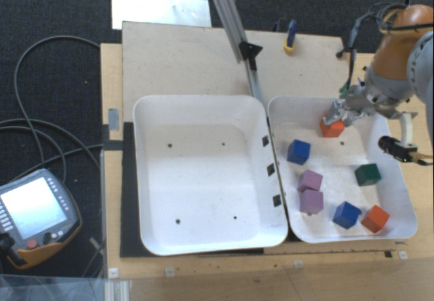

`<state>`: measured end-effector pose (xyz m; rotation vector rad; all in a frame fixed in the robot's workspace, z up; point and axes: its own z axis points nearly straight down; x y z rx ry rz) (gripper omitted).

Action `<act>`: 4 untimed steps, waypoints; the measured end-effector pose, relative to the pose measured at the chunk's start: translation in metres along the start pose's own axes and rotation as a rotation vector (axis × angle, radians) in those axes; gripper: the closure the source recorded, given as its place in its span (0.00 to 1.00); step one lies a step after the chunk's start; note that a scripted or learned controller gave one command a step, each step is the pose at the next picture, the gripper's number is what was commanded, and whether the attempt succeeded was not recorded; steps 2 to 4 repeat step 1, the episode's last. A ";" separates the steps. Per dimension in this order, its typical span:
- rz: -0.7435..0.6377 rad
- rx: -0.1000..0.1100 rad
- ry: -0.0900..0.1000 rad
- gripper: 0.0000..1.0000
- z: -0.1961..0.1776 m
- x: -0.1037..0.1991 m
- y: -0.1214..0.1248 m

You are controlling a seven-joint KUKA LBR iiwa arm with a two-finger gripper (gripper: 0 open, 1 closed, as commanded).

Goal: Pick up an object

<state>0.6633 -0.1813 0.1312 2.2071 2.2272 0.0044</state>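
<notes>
End effector [335, 119] seemingly touching orange cube [332, 129], right bin [400, 188].

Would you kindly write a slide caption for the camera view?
The arm's hand sits at an orange cube in the right white bin, among blue, purple and green cubes.

Two white bins [203, 106] [397, 188] — two orange blocks [332, 129] [375, 218], two blue [298, 151] [346, 214], two purple [310, 179] [311, 201], one green [367, 174].
</notes>
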 end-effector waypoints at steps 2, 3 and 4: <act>-0.001 0.000 -0.001 0.00 0.000 0.000 0.000; -0.001 0.000 -0.001 0.00 0.000 0.000 0.000; -0.001 0.000 -0.001 0.00 0.000 0.000 0.000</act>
